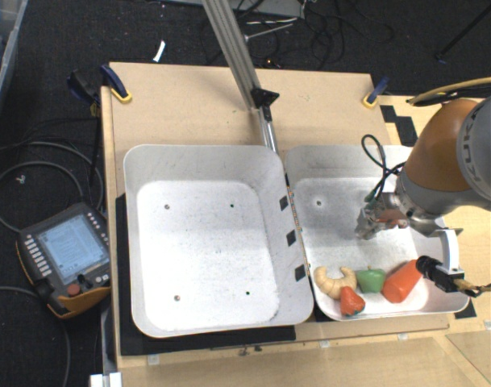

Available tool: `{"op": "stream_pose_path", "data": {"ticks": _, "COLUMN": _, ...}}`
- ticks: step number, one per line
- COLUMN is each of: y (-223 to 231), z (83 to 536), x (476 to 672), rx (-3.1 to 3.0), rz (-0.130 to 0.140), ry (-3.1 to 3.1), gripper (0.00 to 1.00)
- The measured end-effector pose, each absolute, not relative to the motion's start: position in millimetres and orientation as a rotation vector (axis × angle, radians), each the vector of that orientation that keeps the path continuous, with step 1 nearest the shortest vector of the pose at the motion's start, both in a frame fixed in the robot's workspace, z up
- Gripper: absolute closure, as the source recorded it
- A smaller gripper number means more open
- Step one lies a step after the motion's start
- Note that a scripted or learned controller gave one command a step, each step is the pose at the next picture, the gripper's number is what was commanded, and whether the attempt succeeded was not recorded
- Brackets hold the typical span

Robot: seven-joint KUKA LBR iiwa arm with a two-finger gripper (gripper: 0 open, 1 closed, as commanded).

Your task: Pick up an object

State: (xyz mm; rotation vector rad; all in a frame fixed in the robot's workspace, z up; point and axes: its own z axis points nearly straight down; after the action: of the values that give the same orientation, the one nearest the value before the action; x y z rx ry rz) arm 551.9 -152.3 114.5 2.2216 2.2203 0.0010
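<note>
Four small things lie bunched along the near edge of the right bin (pixel 326 180): a pale, curved croissant-shaped piece (pixel 334 280), a small red piece (pixel 351 300) touching it just in front, a green piece (pixel 371 280) beside those, and a larger orange-red piece (pixel 401 282) at the right end of the row, close to the bin's corner. All four rest on the bin floor, touching or nearly touching each other. The left bin (pixel 201 232) sits beside it on the wooden counter (pixel 189 107), their rims meeting at the middle.

The arm (pixel 447 164) reaches in from the right, its orange band over the right bin's far side. The tool (pixel 372 220) hangs above the middle of the right bin, well back from the row of pieces and apart from all of them; nothing shows between its tips. Whether it is spread wide or narrow I cannot tell, as the wrist and cabling hide it. A black cable (pixel 378 156) loops up from the wrist.

Off the counter to the left, a teach pendant (pixel 66 252) with a lit screen lies on the dark floor. A metal pole (pixel 233 43) slants across the far side.
</note>
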Motion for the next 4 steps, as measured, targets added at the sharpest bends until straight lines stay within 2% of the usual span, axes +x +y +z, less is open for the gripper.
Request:
{"op": "stream_pose_path", "data": {"ticks": 2, "y": -148, "z": 230, "x": 559.2, "rx": 2.213, "rz": 0.005, "ry": 2.221, "gripper": 1.00}}
{"op": "stream_pose_path", "data": {"ticks": 3, "y": -148, "z": 219, "x": 559.6, "rx": 2.218, "rz": -0.002, "ry": 2.225, "gripper": 1.00}}
{"op": "stream_pose_path", "data": {"ticks": 4, "y": -104, "z": 216, "x": 544.9, "rx": 2.216, "rz": 0.000, "ry": 2.230, "gripper": 1.00}}
